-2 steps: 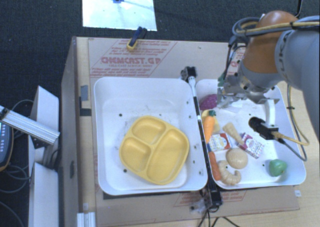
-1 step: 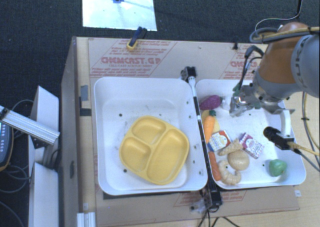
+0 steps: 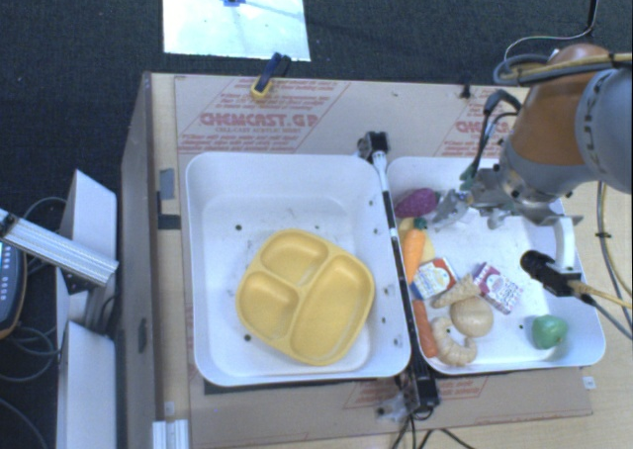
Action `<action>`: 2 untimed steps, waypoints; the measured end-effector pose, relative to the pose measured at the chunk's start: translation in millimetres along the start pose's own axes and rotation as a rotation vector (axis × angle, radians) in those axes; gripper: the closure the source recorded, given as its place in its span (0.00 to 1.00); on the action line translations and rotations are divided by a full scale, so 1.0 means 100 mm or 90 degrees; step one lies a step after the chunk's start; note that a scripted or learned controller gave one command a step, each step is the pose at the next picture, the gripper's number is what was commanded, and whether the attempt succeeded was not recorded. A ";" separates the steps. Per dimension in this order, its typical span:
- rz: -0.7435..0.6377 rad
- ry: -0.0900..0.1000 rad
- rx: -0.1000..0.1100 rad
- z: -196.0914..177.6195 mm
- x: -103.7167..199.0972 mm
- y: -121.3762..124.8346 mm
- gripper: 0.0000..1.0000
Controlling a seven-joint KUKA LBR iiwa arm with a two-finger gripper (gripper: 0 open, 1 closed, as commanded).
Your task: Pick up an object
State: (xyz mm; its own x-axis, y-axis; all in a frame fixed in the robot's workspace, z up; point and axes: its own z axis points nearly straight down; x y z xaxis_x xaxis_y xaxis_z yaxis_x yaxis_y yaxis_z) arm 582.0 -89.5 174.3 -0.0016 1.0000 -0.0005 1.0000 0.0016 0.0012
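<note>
Legibly, red "CHEMCAST GP" on bench cardboard [image 3: 259, 121] behind bins; end effector [image 3: 457, 205] nr purple item [image 3: 416, 203], grip state unclear.

Yellow tray [image 3: 306, 296] lay in white bin [image 3: 213, 239]; purple item [image 3: 417, 202] at 12 o'clock of orange carrot [image 3: 412, 252]; green ball [image 3: 549, 331].

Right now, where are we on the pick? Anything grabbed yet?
Nothing looks picked yet. The gripper sits low over the right bin, near the purple item, with nothing visibly held. The carrot, green ball and small packets lie in the bin. Left to do: grasp one and lift. The yellow tray lies in the left bin.
</note>
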 end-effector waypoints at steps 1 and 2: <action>-0.002 0.000 -0.001 -0.11 0.43 0.68 0.00; 0.000 0.000 -0.001 -0.10 0.44 0.53 0.00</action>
State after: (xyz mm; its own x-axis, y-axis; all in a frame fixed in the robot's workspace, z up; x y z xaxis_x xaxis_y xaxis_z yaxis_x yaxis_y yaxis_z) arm 634.8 -45.6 184.7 -0.0012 1.0000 -0.0006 1.0000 0.0012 0.0020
